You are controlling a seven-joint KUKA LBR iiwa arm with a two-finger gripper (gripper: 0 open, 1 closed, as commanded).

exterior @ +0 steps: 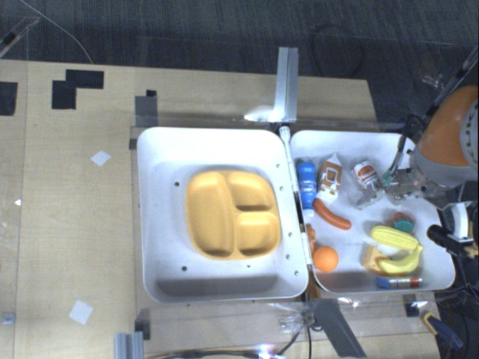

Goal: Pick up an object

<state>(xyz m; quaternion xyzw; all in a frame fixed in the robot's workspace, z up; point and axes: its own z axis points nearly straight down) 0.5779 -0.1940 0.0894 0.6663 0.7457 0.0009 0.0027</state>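
**Arm parked over the right bin, toys all lying loose**

Light wooden bench (67,223) with a dark carpeted floor (187,13) along the top of the frame, and a few black squares (75,87) stuck on the wood at upper left. Two shallow white bins sit side by side in the middle.

The left bin (161,200) holds just a yellow divided tray (230,214), three compartments, sitting roughly in its centre.

The right bin (352,279) is where the stuff is. Along its left wall there's a blue bottle (305,179) standing lengthwise, and just right of it a small white and orange carton (329,179). Below those, a hot dog sausage (331,215) lies on a slant, and lower still an orange ball (325,258) near the bottom left corner. Upper middle of the bin has a little white and red can (365,173). Toward the lower right there's a corn cob (394,238) lying on top of a banana (400,262), with a blue and red marker (399,281) along the bottom wall.

The arm (449,137) comes in from the right edge, orange band showing. Its pincer (391,188) is low over the upper right part of that bin, just right of the can. Can't tell whether the fingers are apart or together, it's too small and cluttered there. Nothing visibly between them.
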